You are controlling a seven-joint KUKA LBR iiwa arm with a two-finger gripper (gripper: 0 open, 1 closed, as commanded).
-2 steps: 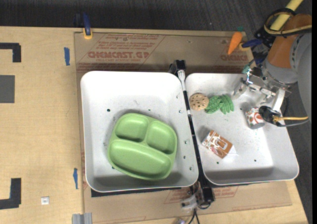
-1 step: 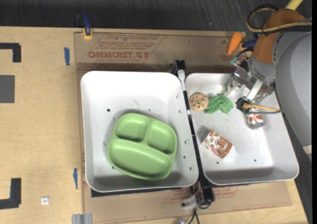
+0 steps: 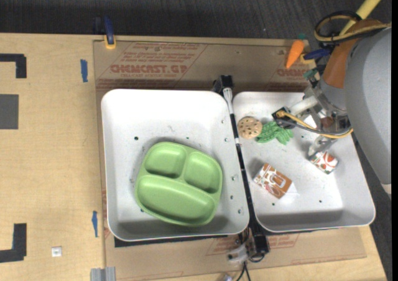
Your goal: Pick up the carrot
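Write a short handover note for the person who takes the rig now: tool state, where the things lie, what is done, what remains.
Tool: low in the right bin, near a small red-and-white item; whether it grips anything cannot be told.
Carrot: outside the bins, on the cardboard behind the right bin.
Right bin also holds a cookie, a green leafy toy and a brown packet. Left bin holds a green tray.
Done: nothing visible. Left: reach the carrot, grasp it, lift it.

divided plate [image 3: 180, 183] in left bin [image 3: 118, 124], cookie [image 3: 249, 127], leafy toy [image 3: 275, 132] and packet [image 3: 273, 181] in right bin [image 3: 348, 211], carrot [image 3: 295, 53] behind it on the bench [image 3: 50, 168]
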